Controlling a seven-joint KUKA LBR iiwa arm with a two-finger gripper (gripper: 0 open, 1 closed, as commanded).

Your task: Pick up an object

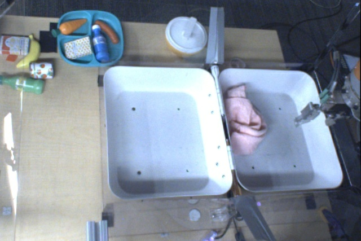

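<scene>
**Pink cloth lies alone in the right bin, gripper off to the side**

Metal-grey and small at this angle, the gripper (309, 112) sits over the right edge of the right bin (293, 175), its tip pointing left toward the bin's floor. Whether it is open or closed cannot be told from this view; nothing shows between its tips. Behind it, at the frame's right side, parts of the arm (345, 100) and some dark cables are visible.

Well to the left of the gripper, a crumpled pink cloth (243, 119) lies on the bin's floor, close against the left wall where the two bins meet. It is bunched into folds (one lobe toward the top, a wider one toward the bottom) and is apart from the gripper.

Next over is the left bin (161, 178), white and shallow like its neighbour, the two standing side by side on the wooden bench (51, 166).

Beyond the bins, at the far edge of the bench, a round white-lidded container (186, 35) stands near the seam between them. Farther left is a blue divided tray (90, 38) holding toy food, and at the far left lie a banana (29, 52), a small can (41, 70) and a green bottle (22, 84).
</scene>
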